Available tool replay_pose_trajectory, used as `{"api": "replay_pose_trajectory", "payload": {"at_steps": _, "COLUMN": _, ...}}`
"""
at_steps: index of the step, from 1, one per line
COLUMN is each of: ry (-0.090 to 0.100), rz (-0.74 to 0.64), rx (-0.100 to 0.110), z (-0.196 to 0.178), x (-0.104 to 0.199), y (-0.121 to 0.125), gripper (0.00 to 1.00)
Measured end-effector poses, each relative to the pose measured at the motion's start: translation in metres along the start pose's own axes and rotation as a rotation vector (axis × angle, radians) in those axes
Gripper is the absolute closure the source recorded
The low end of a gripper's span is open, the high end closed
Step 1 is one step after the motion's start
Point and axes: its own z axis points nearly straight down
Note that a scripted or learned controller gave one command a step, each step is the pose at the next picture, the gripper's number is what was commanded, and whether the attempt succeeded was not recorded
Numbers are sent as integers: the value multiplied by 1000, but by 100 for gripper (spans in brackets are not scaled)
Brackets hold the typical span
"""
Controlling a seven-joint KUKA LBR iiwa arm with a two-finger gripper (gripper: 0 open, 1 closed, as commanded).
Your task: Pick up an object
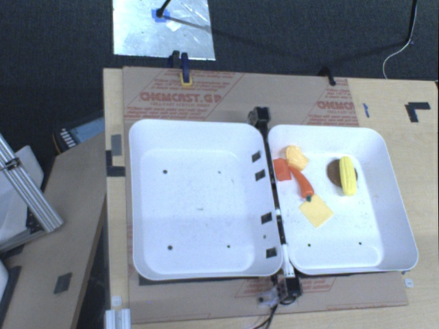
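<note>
On bench, cam view from above: two shallow white bins side by side on a cardboard sheet. Left bin has bare floor w/ a few small dark holes. Right bin carries all the objs, clustered in its far half twd the divider side. Near far-left corner of right bin: small yellow-orange lump, touching or just beside a red-orange block on its left. Red-orange carrot-like piece runs diagonally from there twd bin centre, its tip just beside a flat yellow square, approx mid-bin. Corn cob lies apart, nearer far-right side, resting against a dark brown round thing; can't tell what that is. Near half of right bin floor is bare.

Arm and gripper: can't tell finger state from this view.

Task progress, judged: nothing lifted, every obj lies flat on bin floor, so pick not yet begun. All left to do: choose a target, descend, grasp, lift. Corn cob or yellow square look like easiest picks, being least crowded.
</note>
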Motion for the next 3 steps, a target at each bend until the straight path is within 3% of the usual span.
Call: {"api": "replay_pose_trajectory", "payload": {"at_steps": 3, "ry": -7, "rz": -15, "rx": -11, "z": -35, "x": 2, "y": 1, "gripper": 100}}
